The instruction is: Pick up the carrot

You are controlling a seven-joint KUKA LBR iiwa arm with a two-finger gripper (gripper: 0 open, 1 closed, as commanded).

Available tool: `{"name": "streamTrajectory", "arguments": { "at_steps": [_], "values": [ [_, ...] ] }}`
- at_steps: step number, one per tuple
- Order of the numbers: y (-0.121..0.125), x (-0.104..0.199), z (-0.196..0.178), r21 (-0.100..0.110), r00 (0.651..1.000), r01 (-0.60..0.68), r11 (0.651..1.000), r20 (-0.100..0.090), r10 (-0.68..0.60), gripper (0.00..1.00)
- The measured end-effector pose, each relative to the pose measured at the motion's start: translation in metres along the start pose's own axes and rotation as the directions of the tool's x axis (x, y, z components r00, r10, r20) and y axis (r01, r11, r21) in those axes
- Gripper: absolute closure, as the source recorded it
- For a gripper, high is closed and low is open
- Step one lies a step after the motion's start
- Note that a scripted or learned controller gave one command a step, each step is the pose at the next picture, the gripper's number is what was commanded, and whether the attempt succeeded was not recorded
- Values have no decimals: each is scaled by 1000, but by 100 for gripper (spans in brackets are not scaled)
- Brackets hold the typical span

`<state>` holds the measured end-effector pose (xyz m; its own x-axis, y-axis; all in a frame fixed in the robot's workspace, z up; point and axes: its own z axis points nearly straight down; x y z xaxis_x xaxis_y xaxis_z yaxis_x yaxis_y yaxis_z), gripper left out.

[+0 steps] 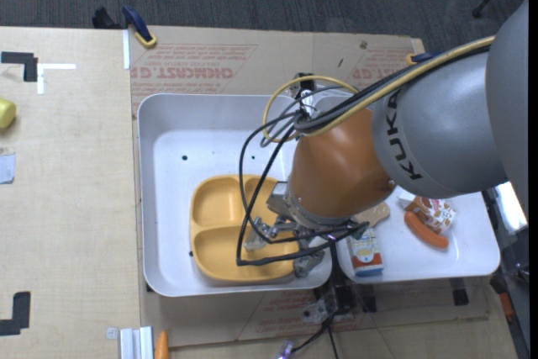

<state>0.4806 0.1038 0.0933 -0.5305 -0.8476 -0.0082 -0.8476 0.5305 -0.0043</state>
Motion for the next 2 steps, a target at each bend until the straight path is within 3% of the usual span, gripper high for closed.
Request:
{"name": "streamTrajectory", "arguments": {
  "at_steps": [1, 2],
  "values": [
    [-1, 3, -6, -5, 1000, -2, 1000, -12, 2, 100],
    [21, -32, 0, -1, 998, 57, 998, -11, -57, 100]
  ]
}}
